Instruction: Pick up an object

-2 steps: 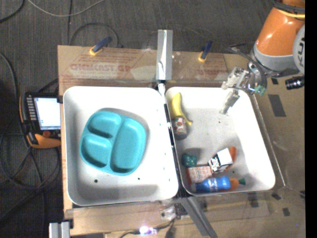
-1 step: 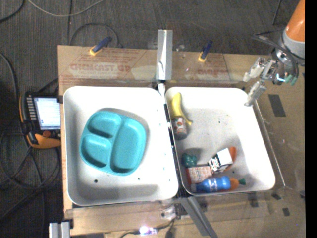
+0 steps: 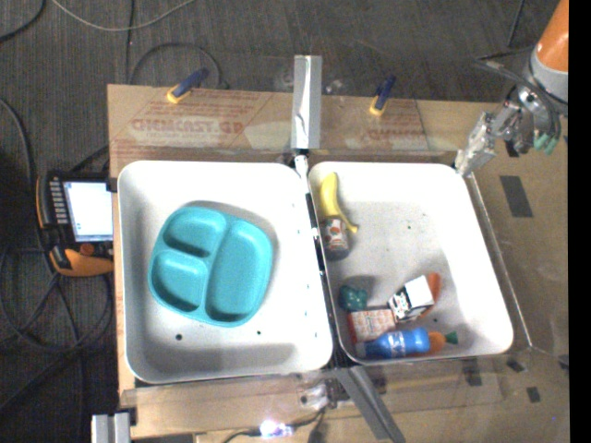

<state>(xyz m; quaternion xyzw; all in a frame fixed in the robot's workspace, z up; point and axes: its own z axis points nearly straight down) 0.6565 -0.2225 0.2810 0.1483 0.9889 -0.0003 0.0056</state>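
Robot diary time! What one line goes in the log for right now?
arm: at upper right, outside the bins | pincer: over right bin's far corner, holding nothing | banana, blue bottle: in right bin | teal tray: in left bin

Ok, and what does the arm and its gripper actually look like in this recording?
At the top right corner, the arm shows an orange band over a grey wrist section. Below it sits the gripper, a pale metallic assembly with dark parts and a small teal-green piece on its side. Finer details such as cables or markings are too blurred to tell.

Hand (image 3: 480, 146) above right bin's (image 3: 480, 247) far corner (banana (image 3: 328, 201), bottle (image 3: 397, 343) inside).
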